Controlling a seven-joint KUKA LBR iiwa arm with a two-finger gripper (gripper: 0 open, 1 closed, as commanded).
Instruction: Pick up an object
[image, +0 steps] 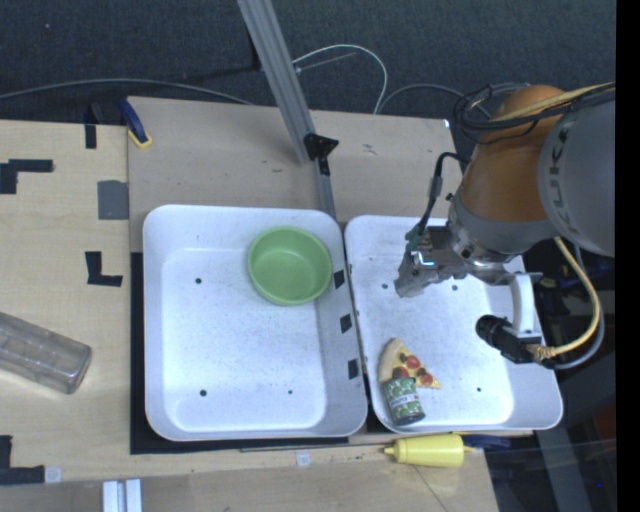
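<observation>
In the right bin (500, 395) a toy pizza slice (407, 362) lies near the front left corner, with a small green can (405, 402) on its side just in front of it, touching it. A green bowl (289, 265) sits upright in the left bin (200, 340), at its back right. My gripper (415, 277) hangs over the back left part of the right bin, above and behind the pizza slice, with nothing visible between its fingers.
A yellow mustard bottle (430, 451) lies on the bench just outside the right bin's front edge. A clear plastic container (40, 352) lies on the bench at far left. A slanted metal pole (290, 90) stands behind the bins. Cables hang off the arm at right.
</observation>
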